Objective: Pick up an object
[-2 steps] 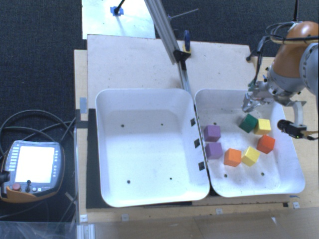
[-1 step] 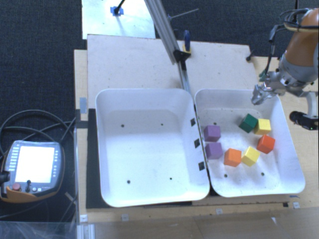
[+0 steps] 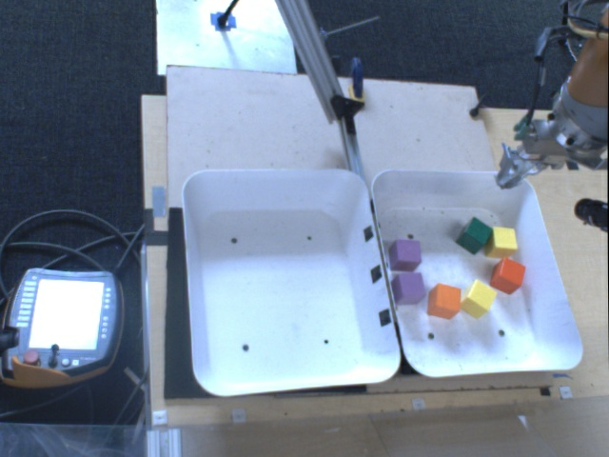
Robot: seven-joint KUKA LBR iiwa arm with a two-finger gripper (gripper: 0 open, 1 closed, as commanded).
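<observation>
Camera view: grey arm with orange band enters from right, claw (image 3: 511, 172) over the far right rim of the right shallow white plastic bin (image 3: 561, 336). Claw fingers too small and blurred, cannot tell open or closed; nothing seen between them.

Right bin holds seven small cubes. Green cube (image 3: 473, 234) touches a yellow cube (image 3: 502, 242) near the far right part. Red-orange cube (image 3: 507, 275) just below those. Second yellow cube (image 3: 479, 298) touches an orange cube (image 3: 443, 300) toward the middle. Two purple cubes by the left wall, one (image 3: 405, 253) farther, one (image 3: 408, 287) nearer, just beside each other. All cubes rest on bin floor, apart from the claw.

Left shallow white plastic bin (image 3: 205, 350) sits beside the right one on the table (image 3: 247, 122). Handheld control pendant with lit screen (image 3: 62, 324) lies left of the table.
</observation>
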